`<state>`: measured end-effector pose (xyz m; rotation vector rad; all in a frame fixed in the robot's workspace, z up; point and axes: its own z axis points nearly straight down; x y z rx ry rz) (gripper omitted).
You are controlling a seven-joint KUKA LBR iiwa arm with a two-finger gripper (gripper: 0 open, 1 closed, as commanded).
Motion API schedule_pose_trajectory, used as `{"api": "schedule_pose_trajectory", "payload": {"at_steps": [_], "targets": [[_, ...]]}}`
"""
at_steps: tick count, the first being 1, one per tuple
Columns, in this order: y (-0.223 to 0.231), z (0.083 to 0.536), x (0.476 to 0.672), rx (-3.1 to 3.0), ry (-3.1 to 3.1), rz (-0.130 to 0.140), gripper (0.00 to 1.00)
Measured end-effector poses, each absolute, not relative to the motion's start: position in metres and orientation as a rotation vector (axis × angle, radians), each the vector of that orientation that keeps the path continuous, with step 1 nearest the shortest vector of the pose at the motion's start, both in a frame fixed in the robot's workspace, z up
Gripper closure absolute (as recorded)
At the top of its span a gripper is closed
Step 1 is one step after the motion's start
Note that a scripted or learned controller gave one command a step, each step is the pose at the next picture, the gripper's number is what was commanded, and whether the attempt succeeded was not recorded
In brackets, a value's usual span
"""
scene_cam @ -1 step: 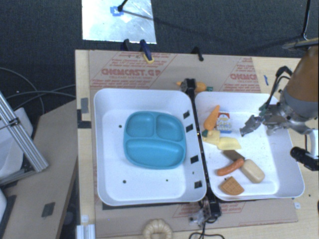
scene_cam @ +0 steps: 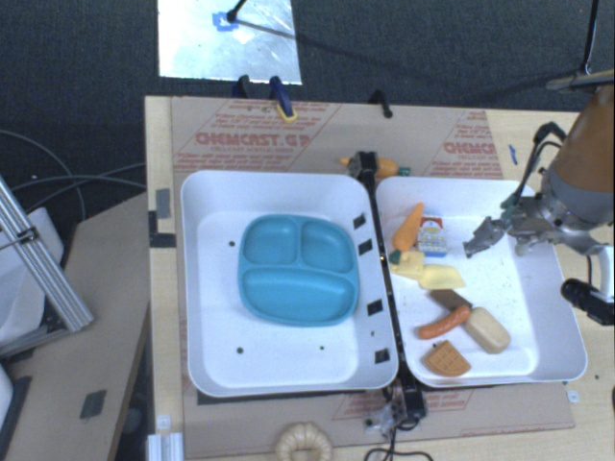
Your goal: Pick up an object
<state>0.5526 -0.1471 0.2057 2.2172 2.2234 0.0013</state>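
Observation:
My gripper (scene_cam: 500,242) hangs over the back right part of the right bin (scene_cam: 553,301), fingers spread open with nothing between them. Several toy foods lie left of and in front of it. An orange carrot (scene_cam: 408,227) and a small printed carton (scene_cam: 431,235) sit at the back left. Pale yellow pieces (scene_cam: 430,274) lie beneath those. Nearer the front are a brown block (scene_cam: 448,299), a red sausage (scene_cam: 443,324), a beige bread roll (scene_cam: 487,331) and a waffle-like biscuit (scene_cam: 447,359).
The left bin (scene_cam: 213,358) holds a blue divided plate (scene_cam: 296,267). A black divider with clips (scene_cam: 377,257) runs between the bins. An orange and yellow item (scene_cam: 381,168) lies behind the bins on the cardboard. A ring-shaped object (scene_cam: 306,443) lies at the bench front.

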Motion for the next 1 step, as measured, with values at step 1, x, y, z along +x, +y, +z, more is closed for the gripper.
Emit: {"api": "schedule_pose_trajectory", "payload": {"at_steps": [1], "targets": [[-0.1554,0.1511,0.5469,2.222,2.223,-0.002,0.0]]}}
